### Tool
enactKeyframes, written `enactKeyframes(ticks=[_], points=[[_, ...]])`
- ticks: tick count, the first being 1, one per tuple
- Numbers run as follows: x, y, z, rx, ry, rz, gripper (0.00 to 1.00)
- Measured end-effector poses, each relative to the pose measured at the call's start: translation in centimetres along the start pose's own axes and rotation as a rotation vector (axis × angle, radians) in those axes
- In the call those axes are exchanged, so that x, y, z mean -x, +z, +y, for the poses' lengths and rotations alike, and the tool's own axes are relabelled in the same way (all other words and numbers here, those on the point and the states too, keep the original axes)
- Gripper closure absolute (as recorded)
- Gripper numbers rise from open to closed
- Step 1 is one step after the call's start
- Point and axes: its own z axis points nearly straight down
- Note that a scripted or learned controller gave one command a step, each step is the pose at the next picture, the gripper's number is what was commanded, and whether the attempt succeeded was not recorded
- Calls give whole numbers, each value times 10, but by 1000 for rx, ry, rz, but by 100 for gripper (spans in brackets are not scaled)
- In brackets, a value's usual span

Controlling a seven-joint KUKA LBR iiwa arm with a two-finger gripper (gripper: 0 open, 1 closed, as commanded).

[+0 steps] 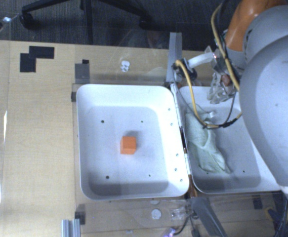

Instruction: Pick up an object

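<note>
- Orange cube [128, 145] sits alone near the middle of the left white bin [92, 181], well apart from the walls.
- Right white bin [242, 179] holds a crumpled pale green cloth [205, 147] lying along its left side.
- Grey arm [274, 102] with its orange band reaches over the right bin from the right.
- Its hand [222, 90] hangs above the far end of the right bin, beyond the cloth; whether it is apart or together, I cannot tell.
- Both bins rest on the wooden table [35, 147].
</note>
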Motion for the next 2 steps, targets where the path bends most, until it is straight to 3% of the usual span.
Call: enactKeyframes(ticks=[1, 2], points=[[-4, 51, 43, 1, -78, -3, 100], [5, 17, 28, 0, -1, 0, 100]])
